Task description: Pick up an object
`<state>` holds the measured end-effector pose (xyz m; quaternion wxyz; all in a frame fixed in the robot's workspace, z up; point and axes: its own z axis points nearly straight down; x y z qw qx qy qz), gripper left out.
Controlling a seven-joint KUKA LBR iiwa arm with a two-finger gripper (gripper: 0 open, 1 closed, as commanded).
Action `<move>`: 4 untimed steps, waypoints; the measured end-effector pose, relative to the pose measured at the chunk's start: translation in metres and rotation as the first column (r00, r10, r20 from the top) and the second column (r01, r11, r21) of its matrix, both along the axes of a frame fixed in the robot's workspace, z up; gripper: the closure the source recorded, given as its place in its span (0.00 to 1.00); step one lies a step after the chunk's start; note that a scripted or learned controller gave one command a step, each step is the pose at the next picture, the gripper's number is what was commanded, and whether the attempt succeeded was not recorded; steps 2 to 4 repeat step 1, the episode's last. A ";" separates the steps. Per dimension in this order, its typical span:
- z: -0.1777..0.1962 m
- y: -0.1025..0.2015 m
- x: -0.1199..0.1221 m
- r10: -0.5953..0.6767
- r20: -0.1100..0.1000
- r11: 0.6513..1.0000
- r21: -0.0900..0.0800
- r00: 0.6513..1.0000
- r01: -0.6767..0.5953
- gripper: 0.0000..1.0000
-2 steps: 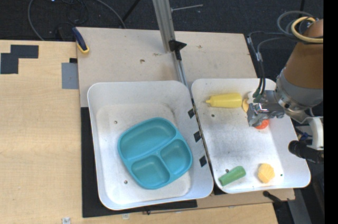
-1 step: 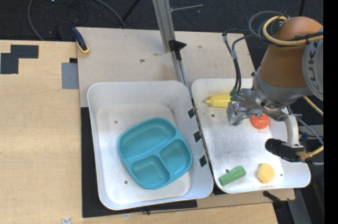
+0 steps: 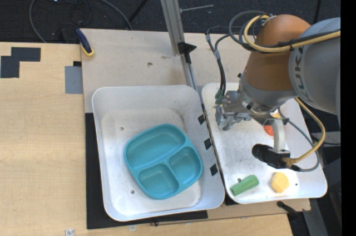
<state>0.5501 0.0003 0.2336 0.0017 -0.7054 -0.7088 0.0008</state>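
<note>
My gripper (image 3: 225,117) hangs low over the left side of the right bin (image 3: 233,157), close to its wall. A green stubby piece (image 3: 243,185) lies near the bin's front edge, well in front of the gripper. To its right sits a yellow lump (image 3: 280,182). A small orange-red thing (image 3: 268,130) peeks out from behind the wrist, to the gripper's right. I see no object touching the gripper.
The left bin (image 3: 111,112) holds a blue divided plate (image 3: 162,160) at its middle. A metal post (image 3: 172,18) rises behind the bins. The big grey and orange arm (image 3: 278,62) covers the right bin's back part.
</note>
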 end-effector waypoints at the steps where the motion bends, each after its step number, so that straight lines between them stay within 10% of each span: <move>1: 0.000 0.060 0.003 0.000 0.001 1.000 -0.001 1.000 0.000 1.00; 4: 0.000 0.060 0.003 0.000 0.001 1.000 -0.001 1.000 0.000 1.00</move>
